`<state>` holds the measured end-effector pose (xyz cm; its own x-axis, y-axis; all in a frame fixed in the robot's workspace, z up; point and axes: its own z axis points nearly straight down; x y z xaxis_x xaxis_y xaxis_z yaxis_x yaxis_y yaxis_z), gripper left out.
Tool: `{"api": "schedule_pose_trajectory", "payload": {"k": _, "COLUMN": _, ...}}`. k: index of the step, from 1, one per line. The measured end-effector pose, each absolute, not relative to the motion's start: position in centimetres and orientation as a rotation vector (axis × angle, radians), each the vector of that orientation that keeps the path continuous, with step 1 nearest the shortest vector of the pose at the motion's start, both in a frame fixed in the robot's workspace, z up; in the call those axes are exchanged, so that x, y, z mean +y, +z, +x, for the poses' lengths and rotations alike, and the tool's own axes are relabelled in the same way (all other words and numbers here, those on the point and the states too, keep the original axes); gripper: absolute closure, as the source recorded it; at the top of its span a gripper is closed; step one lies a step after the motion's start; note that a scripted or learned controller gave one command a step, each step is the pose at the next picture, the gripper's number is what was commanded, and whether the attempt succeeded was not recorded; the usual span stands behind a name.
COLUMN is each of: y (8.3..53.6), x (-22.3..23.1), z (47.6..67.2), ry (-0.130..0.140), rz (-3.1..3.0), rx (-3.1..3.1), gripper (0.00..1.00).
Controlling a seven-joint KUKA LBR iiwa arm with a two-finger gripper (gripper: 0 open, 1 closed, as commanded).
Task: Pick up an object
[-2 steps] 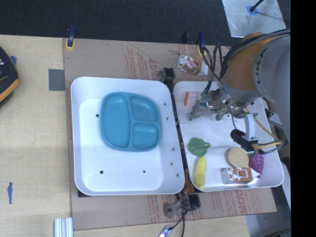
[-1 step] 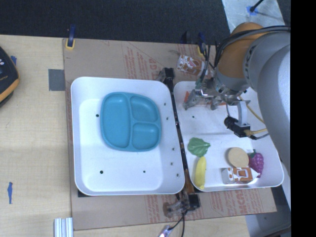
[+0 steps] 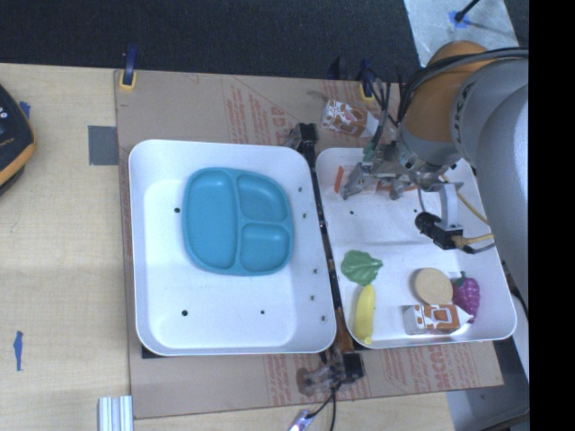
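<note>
Nothing picked up yet. Toys lie in the right bin: green leaf, banana, round cookie, grapes. Gripper is low at that bin's top, near an orange bit; can't tell if it's open or closed. Left bin has a blue plate. Bins sit on cardboard, wood bench, dark floor behind.

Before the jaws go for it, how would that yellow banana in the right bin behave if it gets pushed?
The banana looks smooth and curved, so it would probably slide or pivot. It lies along the right bin's left wall, which may stop it. It looks like a light toy.
</note>
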<state>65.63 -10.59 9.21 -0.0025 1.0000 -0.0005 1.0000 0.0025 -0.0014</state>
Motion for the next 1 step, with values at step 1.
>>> {"api": "schedule_pose_trajectory", "payload": {"k": 1, "y": 9.22, "x": -12.46, "z": 65.64, "ry": 0.002, "rz": -2.219, "rx": -2.224, "gripper": 0.0}}
